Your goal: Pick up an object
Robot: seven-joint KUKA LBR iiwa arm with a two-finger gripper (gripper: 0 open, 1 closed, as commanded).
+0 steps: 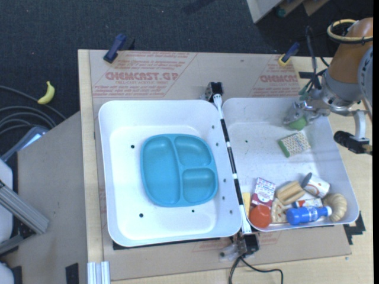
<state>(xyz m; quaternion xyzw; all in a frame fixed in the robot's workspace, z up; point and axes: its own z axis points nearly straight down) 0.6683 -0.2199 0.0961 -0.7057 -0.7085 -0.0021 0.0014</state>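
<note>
"CHEMCAST GP" lettering (142,75) on bench board (89,158)

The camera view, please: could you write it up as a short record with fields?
left bin: holds a blue divided plate, lying flat near its middle
right bin: green sponge lying alone in the upper half; a heap of small things along the lower edge
heap: blue bottle, red lid, croissant, among others
gripper: at the right bin's upper right corner, low over a green thing
grasp: cannot tell from this view
</note>
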